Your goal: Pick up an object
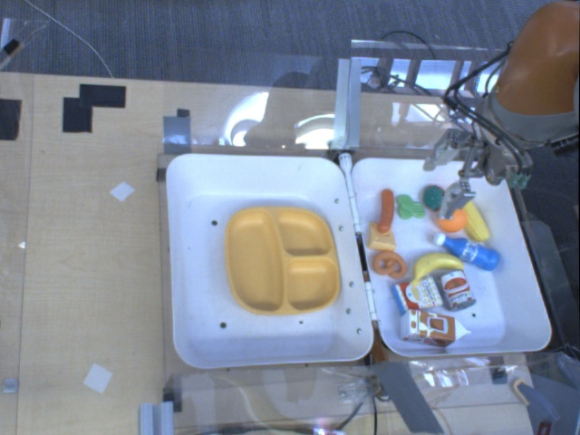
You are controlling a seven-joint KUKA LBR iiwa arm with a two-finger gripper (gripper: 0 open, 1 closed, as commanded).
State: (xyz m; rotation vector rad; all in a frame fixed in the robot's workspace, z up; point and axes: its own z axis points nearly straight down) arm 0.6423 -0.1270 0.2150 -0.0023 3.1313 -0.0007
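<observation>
The right bin [530, 315] holds several toy foods. Among them are a red sausage [387, 208], a green piece [410, 208], a teal ball [434, 195], an orange fruit [451, 222] and a yellow piece [477, 224]. A blue bottle [471, 253], a banana [435, 264], a pretzel [390, 264], a cheese wedge [381, 237], a can [457, 291] and a carton [428, 323] lie nearer the front. My gripper [459, 194] hangs over the bin's back part, just above the orange fruit and beside the teal ball. No object is seen in its grasp.
The left bin [195, 333] carries a yellow divided plate [281, 259] in its middle. A metal frame [344, 107] and cables [471, 80] stand behind the bins. The arm's orange band [542, 57] looms at the upper right.
</observation>
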